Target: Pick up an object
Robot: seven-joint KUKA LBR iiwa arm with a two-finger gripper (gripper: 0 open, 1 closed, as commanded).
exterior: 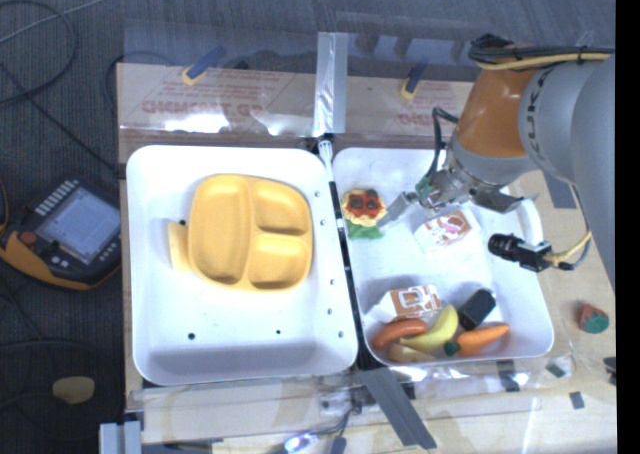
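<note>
The gripper [432, 189] is seen low in the upper part of the right bin [530, 337]; whether it is wide or narrow cannot be told. A white packet [446, 229] lies just below it, a small pizza toy [364, 207] to its left. A yellow tray [249, 230] sits in the left bin [150, 342].

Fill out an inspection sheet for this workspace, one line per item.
Surface: left bin and right bin, white, side by side on the bench.
Job's things: pizza toy, white packet, small carton, banana, carrot, hot dog, black block in the right bin.
Clutter: yellow divided tray in the left bin.
Grippers: gripper low over the right bin, beside the packet.
Cables: cords on the carpet, upper left.
Surroundings: pendant on the floor at left.
</note>
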